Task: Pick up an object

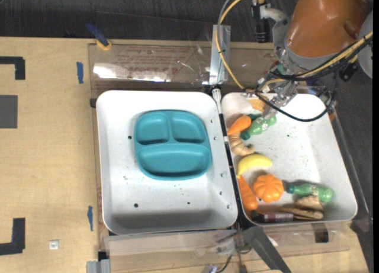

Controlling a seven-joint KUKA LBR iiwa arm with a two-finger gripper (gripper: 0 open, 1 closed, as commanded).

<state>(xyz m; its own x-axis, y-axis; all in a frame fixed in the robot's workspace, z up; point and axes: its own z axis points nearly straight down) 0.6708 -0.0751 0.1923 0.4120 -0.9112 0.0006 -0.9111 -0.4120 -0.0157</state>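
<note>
Orange band: tops the arm (323, 17) over the right bin's (340, 165) far edge.
Gripper (277, 95): above the bin's far-left corner, wrapped in cables.
Fingers: state cannot be told; cables blur them.
Objects: carrot (239, 125), green bottle (261, 125), banana (253, 163), pumpkin (268, 188) along the bin's left side, near the gripper.
Left bin (112, 147): holds a teal tray (172, 144).

Arm (325, 17): enters frame at 1 o'clock, orange band uppermost, yellow and black cables looped at its 9 o'clock side | Wrist: pointing down toward 7 o'clock | Pincer (273, 97): low, beneath the wrist, wrapped in cabling, finger detail unclear
</note>
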